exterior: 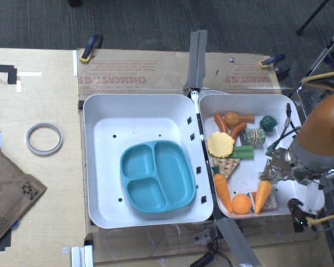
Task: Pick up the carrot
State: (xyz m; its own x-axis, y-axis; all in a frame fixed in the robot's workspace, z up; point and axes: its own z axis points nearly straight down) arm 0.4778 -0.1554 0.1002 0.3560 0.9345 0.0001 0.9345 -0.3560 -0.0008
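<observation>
The step in hand looks like the approach: the end effector (pixel 274 168) hangs low in the right bin (pixel 278 102), and whether it is apart or together I cannot tell, since its metal parts blur into one cluster. A carrot (pixel 261 195) lies just below it, tip pointing toward the near wall, apparently not in its grip. A second carrot (pixel 223 192) lies further to its left (beyond a small orange ball (pixel 241 203)). The next move, I judge, calls for a short drop onto the nearer carrot's thick upper end, then closing squarely across it.
</observation>
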